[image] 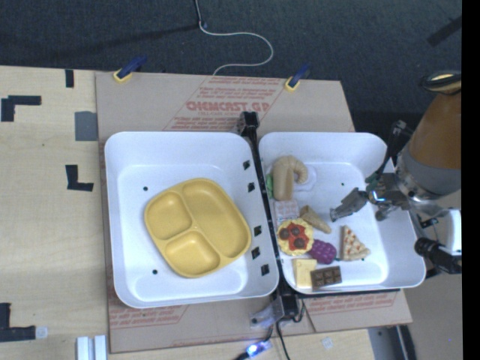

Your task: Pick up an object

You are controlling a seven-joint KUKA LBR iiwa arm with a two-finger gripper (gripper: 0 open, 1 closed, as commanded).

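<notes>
nearest the camera, along the front wall of the right bin (375, 145), lie a pale yellow cheese-like block (303, 271) and a brown chocolate bar (325, 277), the bar's long axis running left to right with a slight tilt. just behind them sit a purple grape bunch (324, 251), a round pizza toy (295, 236) with red spots, and a pizza slice (352, 244) whose narrow tip points away from the camera. a tan wedge (315, 220) lies slantwise, pointing toward the left rear. farther back a beige curved piece (286, 177) stands along the bin's left wall, its long axis running front to back.

all these toys crowd the left and front of the right bin; its right half and rear floor are bare white, giving open room there. the pincer (345, 205) hangs over that bare middle, just right of the tan wedge, its dark fingers pointing left and spread a little with nothing between them. the arm (439, 148) enters over the right rim.

in the left bin (124, 156) a yellow divided tray (197, 225) lies diagonally in the middle, with free floor all round.

both bins rest on cardboard (225, 100) on the wooden counter (41, 201); beyond is dark carpet (97, 13) with a white cable (240, 40).
</notes>
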